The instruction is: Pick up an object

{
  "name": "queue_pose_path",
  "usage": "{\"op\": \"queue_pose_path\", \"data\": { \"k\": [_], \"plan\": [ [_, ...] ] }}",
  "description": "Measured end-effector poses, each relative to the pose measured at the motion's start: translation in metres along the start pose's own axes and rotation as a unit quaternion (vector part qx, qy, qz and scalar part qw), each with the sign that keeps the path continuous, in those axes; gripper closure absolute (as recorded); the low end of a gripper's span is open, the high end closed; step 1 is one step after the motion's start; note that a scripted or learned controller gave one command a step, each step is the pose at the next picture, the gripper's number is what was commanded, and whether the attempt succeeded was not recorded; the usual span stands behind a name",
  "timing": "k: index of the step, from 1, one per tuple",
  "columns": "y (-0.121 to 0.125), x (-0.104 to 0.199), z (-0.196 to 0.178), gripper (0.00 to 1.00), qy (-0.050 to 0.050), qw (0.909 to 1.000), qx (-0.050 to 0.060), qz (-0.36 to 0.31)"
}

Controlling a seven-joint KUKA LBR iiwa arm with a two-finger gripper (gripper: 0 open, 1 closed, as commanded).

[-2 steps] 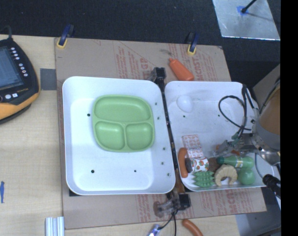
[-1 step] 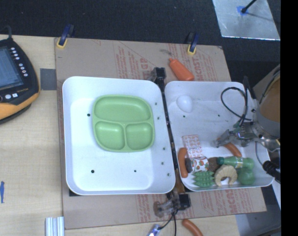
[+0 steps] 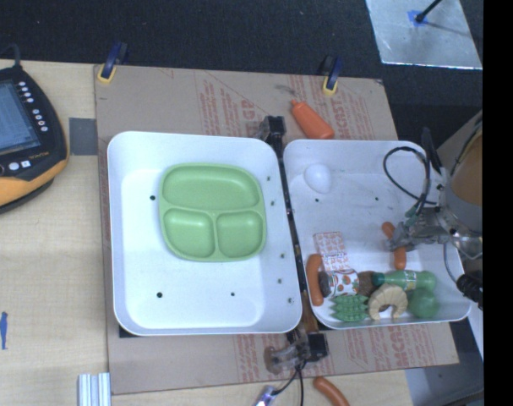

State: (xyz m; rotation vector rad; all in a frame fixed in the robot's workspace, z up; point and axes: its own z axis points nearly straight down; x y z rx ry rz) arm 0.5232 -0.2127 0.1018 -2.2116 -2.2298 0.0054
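At the far left of the desk lay a control pendant with a dark screen and an orange-yellow body. Next to it, on a sheet of brown cardboard, stood the left bin, and in it a green plate with three compartments lay flat, a little toward the far side. The right bin touched the left one along its side. Behind the two bins, on the cardboard, lay an orange carrot, and two blue-yellow clamps held the far edge of the cardboard. In the right bin a white egg-like object lay near the far left corner. Toward the near side, along the left wall, lay an orange sausage-like toy, and beside it a small printed carton. Further right a spiky green toy, a beige ring-shaped piece and a green bottle were crowded together in the near part of the bin. The pincer was low over the right side of this bin, just above the bottle, with a small orange object close to its tips. I could not tell whether the pincer was spread or pressed together, because it was dark and blurred. A black cable looped above it.
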Motion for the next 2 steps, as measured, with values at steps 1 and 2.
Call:
{"op": "queue_pose_path", "data": {
  "k": [1, 2],
  "plan": [
    [0.022, 0.081, -0.127, 1.0, 0.001, 1.0, -0.001, 0.001],
    [0.021, 0.133, -0.119, 1.0, 0.001, 1.0, 0.0, 0.001]
  ]
}}
